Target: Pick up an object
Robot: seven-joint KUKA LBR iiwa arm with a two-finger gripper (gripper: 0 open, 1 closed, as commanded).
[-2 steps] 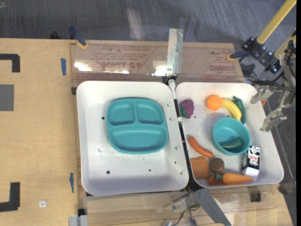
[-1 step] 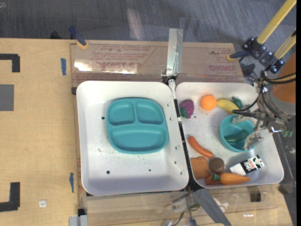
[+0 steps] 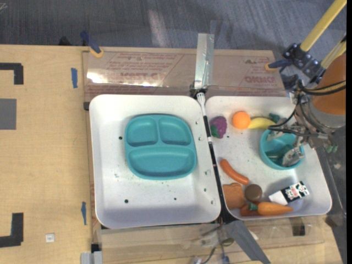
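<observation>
Arm: you see the grey arm (image 3: 330, 87) enter from the right edge, its orange band at the upper right, the wrist bent down over the right bin (image 3: 319, 202).
Pincer: your pincer (image 3: 292, 154) hangs inside the teal bowl (image 3: 278, 150), low over its floor, with cables looped around the wrist just above it.
Pincer state: you cannot tell whether it is released or clenched; the tips blur into the bowl's interior, and nothing is plainly seen in its grip.
Bowl: it lies directly under the pincer, at the right side of the right bin.
Banana: the yellow banana (image 3: 263, 122) lies just behind and left of the pincer, touching the bowl's far rim.
Orange ball: the orange ball (image 3: 240, 120) sits left of the banana, farther from the pincer.
Purple fruit: the purple fruit (image 3: 219, 126) rests well left of the pincer, near the bin divider.
Sausage: the orange-red sausage (image 3: 234, 171) lies left of the pincer and a little nearer the front.
Front cluster: a carrot (image 3: 272, 208), a brown round piece (image 3: 253, 192) and a tan piece (image 3: 233, 195) lie in front of the pincer and to its left.
Black-and-white block: the small box (image 3: 295, 192) sits just in front of the pincer.
Left bin: the left bin (image 3: 104, 202) holds a teal divided tray (image 3: 160, 146), well left of the pincer.
Desk: the wooden desk (image 3: 38, 164) stretches far to the left.
</observation>
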